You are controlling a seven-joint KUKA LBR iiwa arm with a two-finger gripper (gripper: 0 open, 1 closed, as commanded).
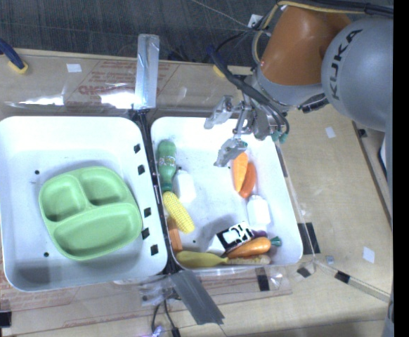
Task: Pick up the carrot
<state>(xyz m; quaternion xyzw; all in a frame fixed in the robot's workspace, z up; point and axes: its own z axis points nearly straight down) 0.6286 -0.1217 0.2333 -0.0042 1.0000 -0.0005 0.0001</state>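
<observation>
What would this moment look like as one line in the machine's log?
task: pick up carrot | claw: above right bin, near carrot's top end | carrot: lying in bin, not lifted | left bin: green tray

Orange carrot [244, 175], yellow corn [178, 211], light green divided plate [88, 211], white bins [8, 188].

The grey KUKA iiwa arm [359, 62] reaches in from the right, its orange band [299, 41] bulging above the wrist. Its metal two-finger gripper [232, 135] hangs tilted down and leftward, with one slim finger [218, 114] splayed out and another finger [229, 152] pointing lower, spread apart.
</observation>
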